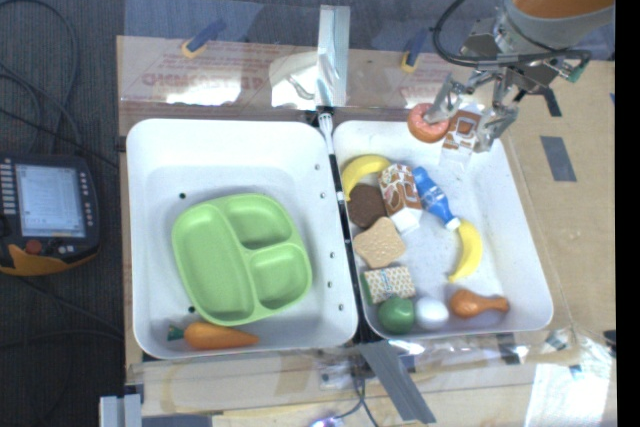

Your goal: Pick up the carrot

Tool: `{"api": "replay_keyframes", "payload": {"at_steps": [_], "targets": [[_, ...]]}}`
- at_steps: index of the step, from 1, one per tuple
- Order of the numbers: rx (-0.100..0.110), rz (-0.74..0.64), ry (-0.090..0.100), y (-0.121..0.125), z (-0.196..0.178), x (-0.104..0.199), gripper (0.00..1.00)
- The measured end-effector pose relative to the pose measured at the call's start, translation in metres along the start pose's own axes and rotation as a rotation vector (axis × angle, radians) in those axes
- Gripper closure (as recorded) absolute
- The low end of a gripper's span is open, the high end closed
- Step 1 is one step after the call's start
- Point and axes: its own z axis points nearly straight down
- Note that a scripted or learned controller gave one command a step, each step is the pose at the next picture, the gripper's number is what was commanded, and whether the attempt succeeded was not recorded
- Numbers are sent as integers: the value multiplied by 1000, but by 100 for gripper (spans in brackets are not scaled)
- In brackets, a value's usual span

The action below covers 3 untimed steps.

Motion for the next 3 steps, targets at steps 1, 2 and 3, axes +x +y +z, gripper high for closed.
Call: {"api": "replay_keyframes", "payload": {"at_steps": [1,2,3], "targets": [[11,-155,-3,-12,-63,15,100],[1,-87,-2,-1,-17,0,100],[3,9,-2,-12,7,17,100]]}}
